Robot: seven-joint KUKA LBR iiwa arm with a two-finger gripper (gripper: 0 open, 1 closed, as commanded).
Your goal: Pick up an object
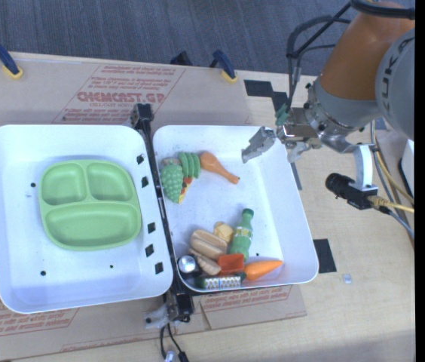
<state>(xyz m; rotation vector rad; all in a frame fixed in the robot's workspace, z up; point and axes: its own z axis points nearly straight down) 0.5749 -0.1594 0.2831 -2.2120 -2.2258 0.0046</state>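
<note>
Gripper [261, 143] hovers empty, fingers spread, above right bin [291, 202]; next it must descend onto the carrot [218, 166]

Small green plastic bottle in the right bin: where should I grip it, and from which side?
Probably from above, across the small green plastic bottle's narrow neck. It lies tilted with the cap end free, while its lower body crowds the hot dog bun and red block.

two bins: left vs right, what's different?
The left bin holds one green divided plate, lying flat; the right bin holds many small toy foods, among them a green bottle and a carrot. The gripper hangs over the right bin's far edge, not the left bin. The toys crowd the right bin's near and left parts. Both are shallow, white, side by side.
</note>
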